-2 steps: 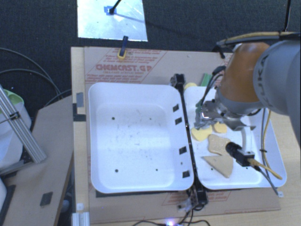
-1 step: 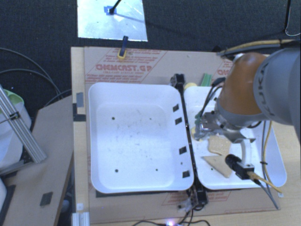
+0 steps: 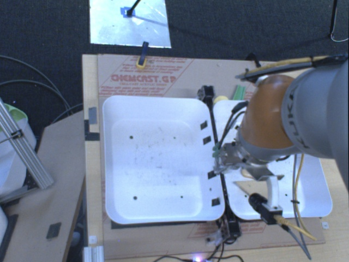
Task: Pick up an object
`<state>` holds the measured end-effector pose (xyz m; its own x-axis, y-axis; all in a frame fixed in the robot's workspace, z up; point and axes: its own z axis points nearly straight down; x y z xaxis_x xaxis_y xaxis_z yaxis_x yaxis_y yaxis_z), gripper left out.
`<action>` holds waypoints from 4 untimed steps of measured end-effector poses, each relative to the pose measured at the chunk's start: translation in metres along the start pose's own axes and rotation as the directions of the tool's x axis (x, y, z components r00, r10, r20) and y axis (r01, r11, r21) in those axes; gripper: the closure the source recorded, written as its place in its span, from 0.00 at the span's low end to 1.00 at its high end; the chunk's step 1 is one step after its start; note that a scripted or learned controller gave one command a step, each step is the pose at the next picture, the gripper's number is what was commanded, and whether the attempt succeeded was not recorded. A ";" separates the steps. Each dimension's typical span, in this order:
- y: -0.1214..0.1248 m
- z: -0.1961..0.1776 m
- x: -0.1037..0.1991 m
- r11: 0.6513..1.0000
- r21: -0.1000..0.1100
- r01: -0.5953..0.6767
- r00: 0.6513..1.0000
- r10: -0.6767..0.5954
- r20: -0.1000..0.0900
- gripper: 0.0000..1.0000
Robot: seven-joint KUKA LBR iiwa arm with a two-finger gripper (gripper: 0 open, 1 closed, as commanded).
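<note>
Viewed from above at a slant, with the left bin point(image 3: 158, 157) as anchor: broad bench point(image 3: 92, 162) under printed cardboard, spreading beyond that bin on every side. Reaching in from the right of the left bin, the grey arm point(image 3: 322, 113), bulky and hanging over most of the right bin point(image 3: 316, 195), which sits edge to edge with the left bin's right wall. On the arm, nearer the left bin, the rounded orange band point(image 3: 267, 113) above the wrist. Beyond the left bin's far edge, out on the dark floor, a shiny square sheet point(image 3: 130, 15). Below the orange band, hard against the seam along the left bin's right rim, the gripper point(image 3: 224, 161), low over the right bin's near-left part; mostly masked by the wrist, so cannot tell whether spread or closed, and nothing seen held. Just past the left bin's far right corner, in the right bin's far-left corner, a green object point(image 3: 240, 91) half hidden by the arm. Touching or just beside it, closer to the left bin's corner, a small pale yellow object point(image 3: 221, 99).
</note>
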<state>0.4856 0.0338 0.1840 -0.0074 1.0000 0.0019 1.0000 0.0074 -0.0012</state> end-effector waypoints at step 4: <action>0.028 -0.257 0.003 1.000 -0.023 0.000 1.000 0.000 -0.002 1.00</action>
<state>0.5141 0.0363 0.4412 -0.0074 1.0000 0.0037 0.9997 0.0074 0.0219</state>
